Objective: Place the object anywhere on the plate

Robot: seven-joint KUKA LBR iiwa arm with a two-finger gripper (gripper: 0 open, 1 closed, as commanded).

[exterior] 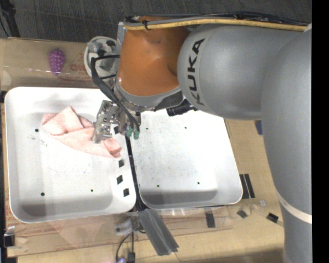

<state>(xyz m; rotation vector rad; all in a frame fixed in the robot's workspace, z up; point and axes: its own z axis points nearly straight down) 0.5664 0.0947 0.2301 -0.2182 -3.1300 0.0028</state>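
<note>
A crumpled pink cloth [71,129] lies in the left white bin [55,196], toward its upper middle. My gripper [105,126] hangs over the cloth's right end, close to the wall between the two bins. Its metal fingers [101,131] point down onto the cloth and touch or nearly touch it. The cloth's right tip shows just below the fingers. Whether any fabric sits between them is hidden by the gripper body. No plate is visible.
The right white bin [181,179] sits next to the left one, partly under the arm. A purple grape-like object [56,60] rests on the bench behind the left bin. The big grey arm [236,64] and its orange band cover the upper right.
</note>
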